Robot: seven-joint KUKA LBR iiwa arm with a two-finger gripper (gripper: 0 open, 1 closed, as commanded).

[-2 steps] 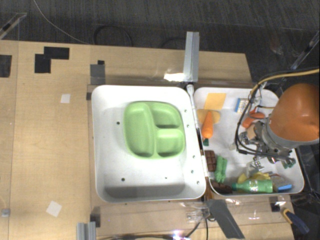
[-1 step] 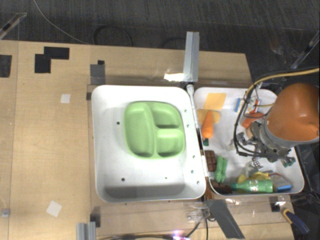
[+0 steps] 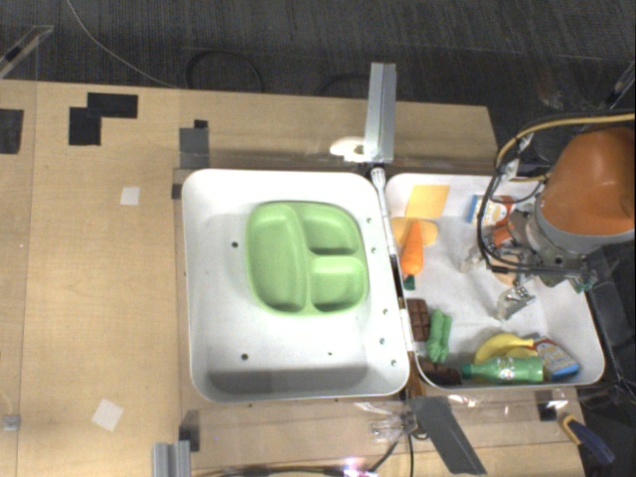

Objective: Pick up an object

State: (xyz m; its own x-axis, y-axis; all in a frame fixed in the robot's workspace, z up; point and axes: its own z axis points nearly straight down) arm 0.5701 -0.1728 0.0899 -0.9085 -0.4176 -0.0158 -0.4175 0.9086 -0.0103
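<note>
My gripper (image 3: 511, 300) hangs over the right bin (image 3: 467, 291), below the arm's orange band (image 3: 596, 182), above bare bin floor. Just in front of it lie a yellow banana (image 3: 502, 346) and a green bottle (image 3: 505, 370). An orange carrot (image 3: 412, 250) and a yellow cheese slice (image 3: 427, 202) lie at the bin's far left. A brown chocolate bar (image 3: 419, 318) and a green pickle (image 3: 438, 334) sit by the near left wall. Nothing shows in the gripper's grasp.
The left bin (image 3: 214, 346) holds a green divided plate (image 3: 303, 256). A metal post (image 3: 381, 112) stands behind the wall between the two bins. Cables (image 3: 497, 222) loop beside the wrist. A small blue item (image 3: 562, 368) lies at the bottle's right end.
</note>
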